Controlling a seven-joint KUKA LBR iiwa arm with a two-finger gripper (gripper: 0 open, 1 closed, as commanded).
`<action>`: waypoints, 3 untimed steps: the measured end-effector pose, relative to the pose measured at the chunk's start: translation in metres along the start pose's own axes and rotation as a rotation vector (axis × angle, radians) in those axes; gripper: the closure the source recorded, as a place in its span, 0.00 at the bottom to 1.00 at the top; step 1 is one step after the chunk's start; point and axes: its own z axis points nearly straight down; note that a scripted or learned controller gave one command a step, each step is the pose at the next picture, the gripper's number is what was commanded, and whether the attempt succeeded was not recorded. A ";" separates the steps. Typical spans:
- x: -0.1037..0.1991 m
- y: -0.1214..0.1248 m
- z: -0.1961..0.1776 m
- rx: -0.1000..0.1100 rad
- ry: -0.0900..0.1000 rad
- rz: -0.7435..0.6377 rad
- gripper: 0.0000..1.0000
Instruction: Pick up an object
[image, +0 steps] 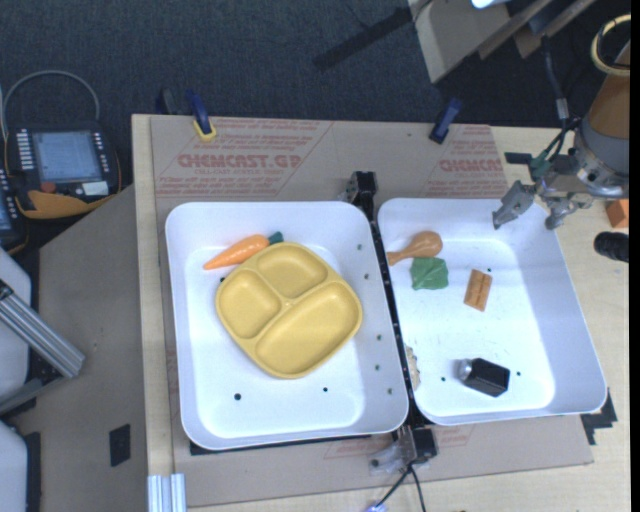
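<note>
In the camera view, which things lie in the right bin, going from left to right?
Tan pear-shaped piece → green piece → orange-brown block. The black object sits nearer the front, its place overlapping the block's.

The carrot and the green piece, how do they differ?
The carrot is orange, long and tapered; the green piece is short and blocky. The carrot lies in the left bin, touching the yellow divided plate; the green piece lies in the right bin, beside a tan pear-shaped toy. Both lie flat, ungripped.
</note>
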 end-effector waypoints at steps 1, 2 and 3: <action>0.001 0.003 -0.010 -0.015 -0.004 -0.004 0.00; 0.004 0.010 0.049 -0.012 -0.003 -0.004 0.00; -0.001 0.016 0.096 -0.010 -0.003 -0.005 0.00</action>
